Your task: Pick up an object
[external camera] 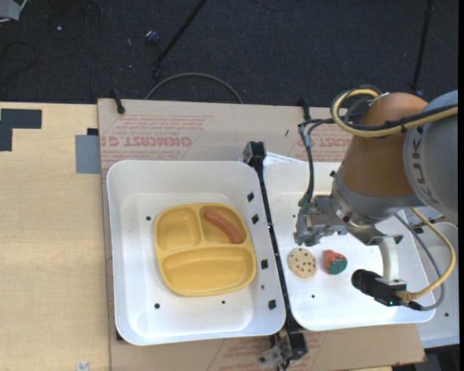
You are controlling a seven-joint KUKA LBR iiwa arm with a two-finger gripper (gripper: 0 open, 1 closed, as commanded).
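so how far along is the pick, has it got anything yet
Done: the gripper is down in the right bin, just above the cookie. In hand: nothing visible between the fingers. Left: grasping and lifting; the cookie and the red-green toy lie on the bin floor, and the sausage sits in the yellow tray.

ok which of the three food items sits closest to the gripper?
The round tan cookie in the right bin, just below the gripper. The red and green piece lies further right; the sausage is in the yellow tray, left bin.
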